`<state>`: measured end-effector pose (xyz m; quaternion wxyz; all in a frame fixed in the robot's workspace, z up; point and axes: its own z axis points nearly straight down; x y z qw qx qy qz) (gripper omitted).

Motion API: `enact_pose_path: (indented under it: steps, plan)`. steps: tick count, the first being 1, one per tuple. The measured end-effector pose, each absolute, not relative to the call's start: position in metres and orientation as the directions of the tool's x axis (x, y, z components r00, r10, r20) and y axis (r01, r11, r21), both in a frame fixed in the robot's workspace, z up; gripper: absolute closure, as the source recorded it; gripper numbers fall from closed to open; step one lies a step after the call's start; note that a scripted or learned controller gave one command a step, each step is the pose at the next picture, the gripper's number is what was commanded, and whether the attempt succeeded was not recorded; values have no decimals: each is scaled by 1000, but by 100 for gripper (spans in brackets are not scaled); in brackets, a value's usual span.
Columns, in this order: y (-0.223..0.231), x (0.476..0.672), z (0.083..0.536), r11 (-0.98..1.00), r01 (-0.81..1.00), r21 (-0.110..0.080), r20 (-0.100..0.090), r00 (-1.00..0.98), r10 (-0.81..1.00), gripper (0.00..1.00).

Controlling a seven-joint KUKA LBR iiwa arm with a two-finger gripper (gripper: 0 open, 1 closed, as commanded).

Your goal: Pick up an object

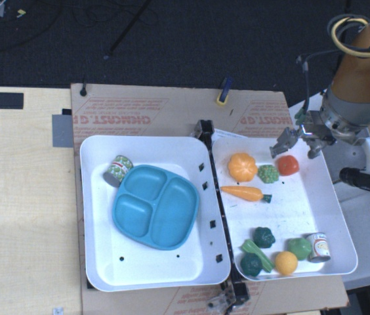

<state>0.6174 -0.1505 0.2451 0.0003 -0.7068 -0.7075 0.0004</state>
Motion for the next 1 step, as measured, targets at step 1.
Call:
enact_pose_path:
  steps: [1]
  plan:
    - [-142, 610, 193, -2, 1000, -8, 2, 2, 1000, 0]
